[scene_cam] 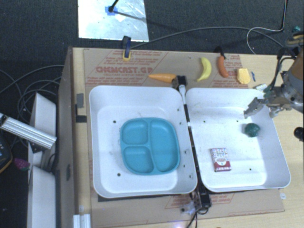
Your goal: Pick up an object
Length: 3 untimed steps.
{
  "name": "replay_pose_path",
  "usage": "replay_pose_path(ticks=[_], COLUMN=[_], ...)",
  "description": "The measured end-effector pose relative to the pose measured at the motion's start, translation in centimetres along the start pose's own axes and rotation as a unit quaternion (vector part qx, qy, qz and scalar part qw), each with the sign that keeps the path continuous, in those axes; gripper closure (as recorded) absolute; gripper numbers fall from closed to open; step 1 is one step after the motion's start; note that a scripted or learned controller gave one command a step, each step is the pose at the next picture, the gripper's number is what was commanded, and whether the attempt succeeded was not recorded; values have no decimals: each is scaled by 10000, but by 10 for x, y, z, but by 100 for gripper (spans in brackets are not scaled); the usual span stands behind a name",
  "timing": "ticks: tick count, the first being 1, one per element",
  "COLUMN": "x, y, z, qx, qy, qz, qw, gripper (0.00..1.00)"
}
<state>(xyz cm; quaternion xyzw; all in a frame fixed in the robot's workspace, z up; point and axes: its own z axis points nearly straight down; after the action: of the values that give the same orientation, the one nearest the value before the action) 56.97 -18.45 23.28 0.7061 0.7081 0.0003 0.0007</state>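
We see two candidates in the right bin (pixel 280 167): a small dark green lump (pixel 251 129) near the bin's right side, and a red and white packet (pixel 221 159) lying flat nearer the front, well apart from the lump. The left bin (pixel 102 127) holds a blue divided plate (pixel 149 145). Our gripper (pixel 262 104) hangs over the far right part of the right bin, above and just beyond the green lump, with nothing between its fingers; one finger juts out toward the bin's middle, and we judge the hand to be spread apart, though the slant of the view makes the width hard to read. We judge the green lump the likelier target, being nearest. The risks from here are plain enough. If we descend where we are, the fingers would likely land beside the lump, not around it, and could nudge it away. The lump looks rounded, so it may roll or squirt out as the fingers close. It also sits close to the bin wall, which could block one finger. The flat packet would offer little to grip from above.
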Motion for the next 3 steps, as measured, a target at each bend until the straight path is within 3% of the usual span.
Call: replay_pose_path(ticks=[1,2,3], x=[59,98,21], y=[-51,-83,2], z=[113,143,87], qx=[15,6,-18], qy=[7,7,-11], qz=[3,1,3], qw=[10000,10000,10000], gripper=[0,0,0])
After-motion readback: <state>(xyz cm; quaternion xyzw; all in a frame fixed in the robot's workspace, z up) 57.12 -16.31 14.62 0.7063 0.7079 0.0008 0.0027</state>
